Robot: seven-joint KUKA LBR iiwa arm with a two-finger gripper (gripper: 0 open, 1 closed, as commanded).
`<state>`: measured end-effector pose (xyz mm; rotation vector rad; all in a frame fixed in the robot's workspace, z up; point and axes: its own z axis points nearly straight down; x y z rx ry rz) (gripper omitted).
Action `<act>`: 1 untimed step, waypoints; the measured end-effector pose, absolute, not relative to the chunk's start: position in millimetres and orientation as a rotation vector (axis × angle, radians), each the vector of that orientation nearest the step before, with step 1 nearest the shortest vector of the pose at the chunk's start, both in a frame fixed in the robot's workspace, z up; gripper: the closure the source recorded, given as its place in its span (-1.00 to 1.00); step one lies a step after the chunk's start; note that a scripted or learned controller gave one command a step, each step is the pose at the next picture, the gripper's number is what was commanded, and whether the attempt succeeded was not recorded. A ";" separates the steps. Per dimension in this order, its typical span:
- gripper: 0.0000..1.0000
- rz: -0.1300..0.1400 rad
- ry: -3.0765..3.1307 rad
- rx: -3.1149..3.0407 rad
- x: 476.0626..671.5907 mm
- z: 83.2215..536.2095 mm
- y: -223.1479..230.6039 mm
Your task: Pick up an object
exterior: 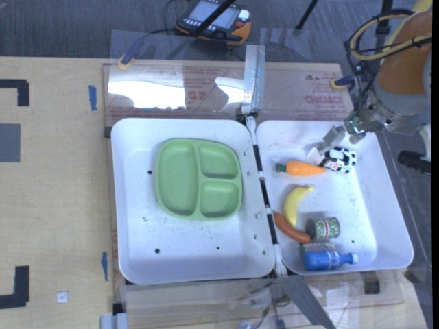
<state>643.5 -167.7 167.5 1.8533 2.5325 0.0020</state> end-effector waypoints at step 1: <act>-1.00 0.002 2.706 1.592 654.9 89.4 -199.4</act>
